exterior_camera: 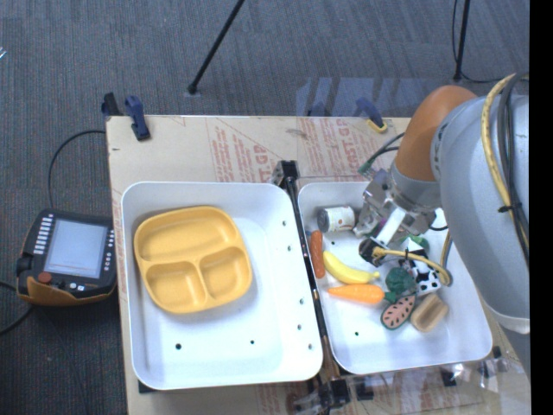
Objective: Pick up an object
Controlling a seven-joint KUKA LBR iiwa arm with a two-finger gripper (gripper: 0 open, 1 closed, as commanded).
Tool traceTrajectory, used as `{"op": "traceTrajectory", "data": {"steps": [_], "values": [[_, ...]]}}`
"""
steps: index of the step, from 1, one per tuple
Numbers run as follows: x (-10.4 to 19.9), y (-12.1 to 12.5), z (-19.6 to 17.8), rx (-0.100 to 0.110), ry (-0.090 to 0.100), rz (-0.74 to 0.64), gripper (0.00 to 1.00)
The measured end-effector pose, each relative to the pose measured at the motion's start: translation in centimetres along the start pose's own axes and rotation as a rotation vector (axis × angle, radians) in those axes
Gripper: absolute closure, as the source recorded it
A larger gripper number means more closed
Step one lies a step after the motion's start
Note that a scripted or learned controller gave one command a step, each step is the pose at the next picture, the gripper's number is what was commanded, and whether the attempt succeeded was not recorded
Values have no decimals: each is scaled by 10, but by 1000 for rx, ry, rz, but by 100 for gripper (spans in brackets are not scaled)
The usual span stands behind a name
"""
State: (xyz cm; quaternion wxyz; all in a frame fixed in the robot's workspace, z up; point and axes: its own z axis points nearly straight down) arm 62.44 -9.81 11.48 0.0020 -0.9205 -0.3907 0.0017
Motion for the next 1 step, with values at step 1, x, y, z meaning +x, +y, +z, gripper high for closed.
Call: {"op": "traceTrajectory", "data": {"steps": [1], "values": [[26, -74, -76, -1, 7, 62, 100]]}}
